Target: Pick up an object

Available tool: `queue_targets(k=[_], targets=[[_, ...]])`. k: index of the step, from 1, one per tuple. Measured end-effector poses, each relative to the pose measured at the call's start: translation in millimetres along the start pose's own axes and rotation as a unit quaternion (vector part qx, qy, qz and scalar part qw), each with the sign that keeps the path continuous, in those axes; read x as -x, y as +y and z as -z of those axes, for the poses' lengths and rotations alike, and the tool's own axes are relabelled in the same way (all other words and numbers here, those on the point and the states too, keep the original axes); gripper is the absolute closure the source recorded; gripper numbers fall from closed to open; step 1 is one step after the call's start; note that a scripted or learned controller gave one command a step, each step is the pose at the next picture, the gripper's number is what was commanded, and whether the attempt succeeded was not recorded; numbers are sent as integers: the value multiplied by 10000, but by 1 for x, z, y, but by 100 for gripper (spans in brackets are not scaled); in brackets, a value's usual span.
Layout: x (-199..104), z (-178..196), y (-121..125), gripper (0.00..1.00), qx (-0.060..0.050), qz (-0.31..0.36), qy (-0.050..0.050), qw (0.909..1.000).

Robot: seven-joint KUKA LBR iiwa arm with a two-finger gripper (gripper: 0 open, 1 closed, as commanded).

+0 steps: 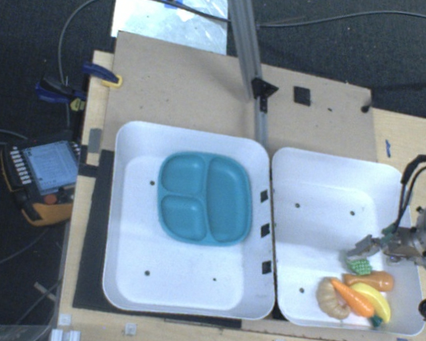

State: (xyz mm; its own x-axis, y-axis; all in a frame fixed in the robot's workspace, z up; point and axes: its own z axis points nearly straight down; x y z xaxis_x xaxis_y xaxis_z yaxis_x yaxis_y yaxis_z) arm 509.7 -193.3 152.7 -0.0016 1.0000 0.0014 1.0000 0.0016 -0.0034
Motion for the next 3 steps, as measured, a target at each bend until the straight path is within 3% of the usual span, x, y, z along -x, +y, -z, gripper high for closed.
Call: queue_targets(k=[1,2,3], targets=[[-4,-61,5,0,4,-5,-1,10000],[-3,-65,7,0,39,-10,-11,10000],[-3,-54,9,100,75,-11,-26,10000]])
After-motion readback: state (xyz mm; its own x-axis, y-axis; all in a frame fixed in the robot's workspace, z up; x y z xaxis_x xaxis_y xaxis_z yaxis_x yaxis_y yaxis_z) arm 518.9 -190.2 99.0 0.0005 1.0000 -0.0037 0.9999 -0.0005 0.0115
